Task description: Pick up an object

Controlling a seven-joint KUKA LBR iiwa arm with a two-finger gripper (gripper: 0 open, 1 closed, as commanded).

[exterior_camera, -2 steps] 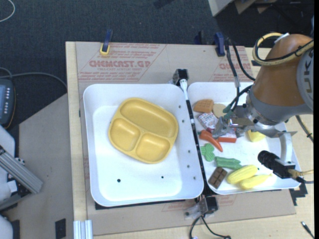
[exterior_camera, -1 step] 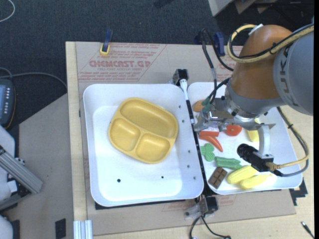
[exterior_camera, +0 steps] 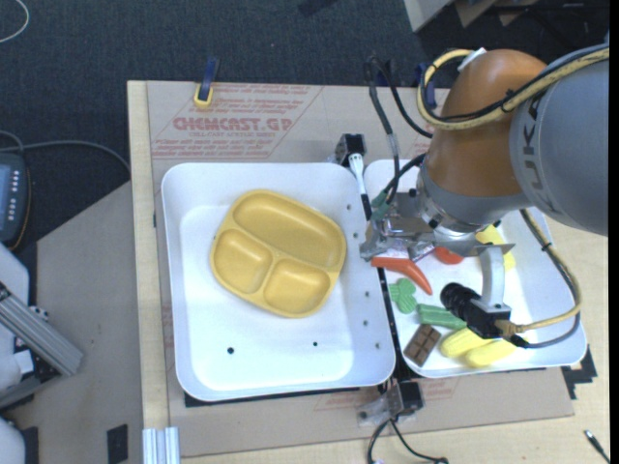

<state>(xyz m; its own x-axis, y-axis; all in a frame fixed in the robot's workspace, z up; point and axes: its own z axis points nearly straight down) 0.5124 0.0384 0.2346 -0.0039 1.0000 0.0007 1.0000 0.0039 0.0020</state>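
My gripper [exterior_camera: 395, 239] hangs low over the left edge of the right bin [exterior_camera: 571, 348], under the orange-banded wrist. Just below it lies an orange-red chili pepper [exterior_camera: 410, 271], very close to the gripper; whether they touch is unclear. Further toward the front lie a green piece [exterior_camera: 403, 296], a green pod [exterior_camera: 439, 315], a brown chocolate-like block [exterior_camera: 422, 344] and a yellow banana [exterior_camera: 478, 349]. A small red item [exterior_camera: 448, 255] peeks out from under the wrist. The arm hides the back part of the right bin.
The left bin [exterior_camera: 184, 288] holds a yellow divided plate [exterior_camera: 279, 251] lying slightly tilted near its middle. The two bins meet in a raised rim [exterior_camera: 372, 298] right beside the gripper. Cables run over the back of the right bin.
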